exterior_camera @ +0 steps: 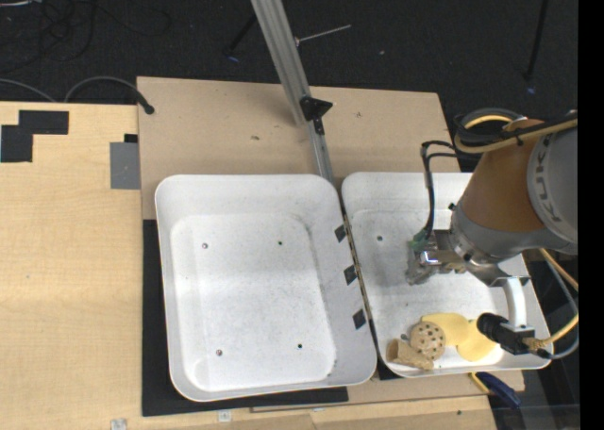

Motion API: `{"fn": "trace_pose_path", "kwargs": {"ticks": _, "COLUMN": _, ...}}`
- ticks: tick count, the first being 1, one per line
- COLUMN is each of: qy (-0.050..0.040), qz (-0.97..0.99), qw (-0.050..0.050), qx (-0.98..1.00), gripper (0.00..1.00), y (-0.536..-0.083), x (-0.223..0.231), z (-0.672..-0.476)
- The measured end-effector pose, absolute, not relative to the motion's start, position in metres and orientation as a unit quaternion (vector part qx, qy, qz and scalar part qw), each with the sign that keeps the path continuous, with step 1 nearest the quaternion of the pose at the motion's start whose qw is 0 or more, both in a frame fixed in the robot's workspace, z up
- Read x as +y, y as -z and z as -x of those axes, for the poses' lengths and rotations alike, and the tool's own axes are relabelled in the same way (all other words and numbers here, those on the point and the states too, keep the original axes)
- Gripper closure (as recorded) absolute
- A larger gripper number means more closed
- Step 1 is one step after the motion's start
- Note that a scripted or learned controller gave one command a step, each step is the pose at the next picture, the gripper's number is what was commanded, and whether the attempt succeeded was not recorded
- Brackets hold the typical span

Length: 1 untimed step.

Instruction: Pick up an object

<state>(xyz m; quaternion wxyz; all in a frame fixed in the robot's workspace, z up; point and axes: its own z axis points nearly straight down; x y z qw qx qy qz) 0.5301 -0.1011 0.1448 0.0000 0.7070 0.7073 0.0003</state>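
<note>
gripper: two-finger grey metal gripper low in shallow white right bin, can't tell open or closed
clutter: round brown perforated cookie-like piece and flat yellow piece crowd that bin's near edge
room: bare floor toward its far edge

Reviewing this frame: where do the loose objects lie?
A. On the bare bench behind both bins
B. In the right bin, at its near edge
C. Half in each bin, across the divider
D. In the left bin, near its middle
B: the yellow object and the brown dotted piece lie in the right bin by its near edge, below the gripper.
</note>
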Motion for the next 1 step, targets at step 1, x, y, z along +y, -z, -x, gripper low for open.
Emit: {"fn": "trace_pose_path", "kwargs": {"ticks": 1, "qy": -0.0005, "qz": -0.707, "qw": 0.000, "qx": 0.707, "gripper": 1.00, "y": -0.1871, "x": -0.0997, "z": -0.5319}}
